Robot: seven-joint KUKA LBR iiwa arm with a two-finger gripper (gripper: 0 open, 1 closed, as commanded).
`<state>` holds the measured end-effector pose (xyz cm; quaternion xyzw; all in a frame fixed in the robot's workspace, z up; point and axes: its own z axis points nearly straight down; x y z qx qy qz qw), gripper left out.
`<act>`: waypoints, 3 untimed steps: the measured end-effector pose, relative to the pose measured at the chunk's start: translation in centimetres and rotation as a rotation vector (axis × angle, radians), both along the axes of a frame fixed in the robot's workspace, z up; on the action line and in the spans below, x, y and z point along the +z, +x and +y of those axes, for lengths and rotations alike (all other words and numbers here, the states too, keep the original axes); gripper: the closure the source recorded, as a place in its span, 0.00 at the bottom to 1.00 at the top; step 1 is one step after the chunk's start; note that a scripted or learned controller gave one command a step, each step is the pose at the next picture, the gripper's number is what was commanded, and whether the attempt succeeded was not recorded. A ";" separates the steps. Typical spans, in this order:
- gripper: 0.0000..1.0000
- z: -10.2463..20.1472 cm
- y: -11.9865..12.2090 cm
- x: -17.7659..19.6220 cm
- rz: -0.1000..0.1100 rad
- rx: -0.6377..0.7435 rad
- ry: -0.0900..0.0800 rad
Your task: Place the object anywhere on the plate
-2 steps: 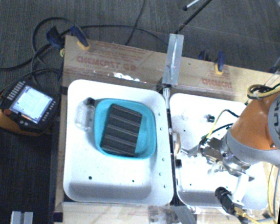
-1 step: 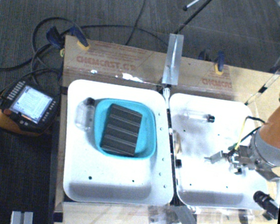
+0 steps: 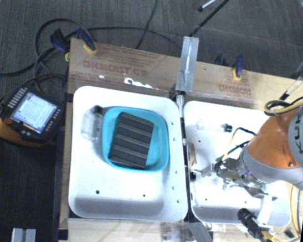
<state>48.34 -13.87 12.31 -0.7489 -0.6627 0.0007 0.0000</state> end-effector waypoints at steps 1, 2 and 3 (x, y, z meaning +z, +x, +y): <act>0.00 -2.0 0.0 7.6 0.001 0.186 0.001; 0.00 6.1 0.0 5.9 0.003 0.228 0.002; 0.00 0.3 0.0 8.2 0.001 0.445 -0.001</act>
